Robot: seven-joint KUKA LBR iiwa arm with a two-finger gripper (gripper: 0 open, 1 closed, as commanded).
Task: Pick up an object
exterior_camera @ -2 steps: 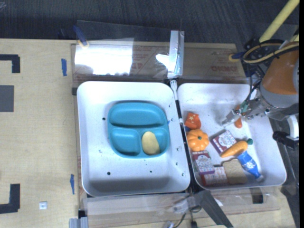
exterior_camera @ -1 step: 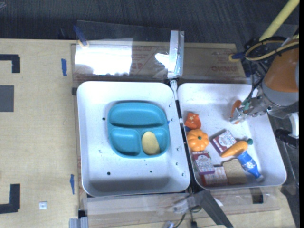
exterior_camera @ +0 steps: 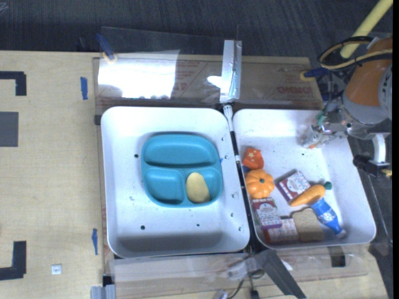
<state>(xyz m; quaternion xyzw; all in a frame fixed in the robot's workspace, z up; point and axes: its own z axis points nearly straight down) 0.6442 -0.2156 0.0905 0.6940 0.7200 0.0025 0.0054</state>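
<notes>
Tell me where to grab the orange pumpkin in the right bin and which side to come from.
Take the pumpkin across its round body, coming straight down from above. It sits low and squat against the bin's left wall, with a small orange piece just behind it and a packet in front, so a side approach looks crowded. The wall-to-centre direction probably leaves the fingers least room.

arm [exterior_camera: 368, 92] cut off at right edge; hand hidden.
</notes>
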